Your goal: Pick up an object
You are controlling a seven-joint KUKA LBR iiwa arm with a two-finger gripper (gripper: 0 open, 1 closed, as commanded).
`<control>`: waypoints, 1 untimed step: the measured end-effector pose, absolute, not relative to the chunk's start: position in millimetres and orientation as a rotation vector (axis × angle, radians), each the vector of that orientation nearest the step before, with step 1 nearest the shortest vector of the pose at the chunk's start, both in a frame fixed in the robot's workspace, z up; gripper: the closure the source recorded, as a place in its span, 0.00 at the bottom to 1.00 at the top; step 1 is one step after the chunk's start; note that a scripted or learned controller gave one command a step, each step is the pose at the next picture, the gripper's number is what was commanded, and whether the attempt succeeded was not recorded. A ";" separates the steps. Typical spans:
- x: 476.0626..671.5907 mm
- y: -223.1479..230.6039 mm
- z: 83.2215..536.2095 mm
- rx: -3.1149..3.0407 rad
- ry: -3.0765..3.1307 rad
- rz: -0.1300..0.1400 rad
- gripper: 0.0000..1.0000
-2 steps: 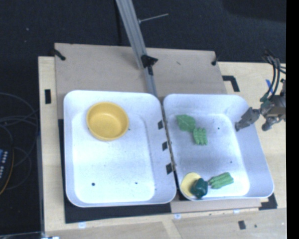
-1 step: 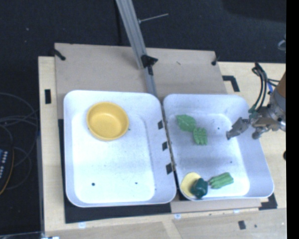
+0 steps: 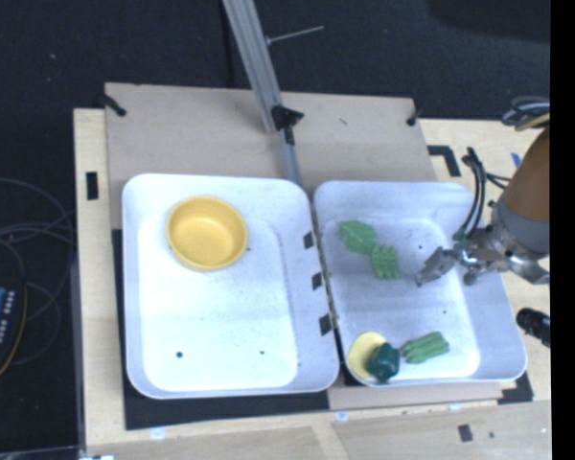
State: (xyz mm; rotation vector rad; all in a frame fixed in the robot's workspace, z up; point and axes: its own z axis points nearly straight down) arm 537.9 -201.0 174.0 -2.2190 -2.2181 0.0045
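Note:
My gripper (image 3: 450, 274) hangs over the right bin (image 3: 489, 353), near its right side, open with nothing between its fingers. One grey finger (image 3: 431, 271) points toward the bin's middle. Left of it lie two green pieces, one ribbed (image 3: 385, 261) and one rounder (image 3: 357, 235), both apart from the fingers. Near the bin's front edge rests a third green piece (image 3: 425, 347). Beside that one is a small yellow cup (image 3: 363, 353) with a dark teal object (image 3: 384, 361) in it.
The left bin (image 3: 220, 353) holds a yellow bowl (image 3: 207, 233) at its back left. A grey metal pole (image 3: 254, 51) slants in from the top and ends at the divide between the bins. Cables run along the arm at the right.

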 end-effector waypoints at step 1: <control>542.0 -196.2 114.4 -2.219 -2.218 0.004 0.00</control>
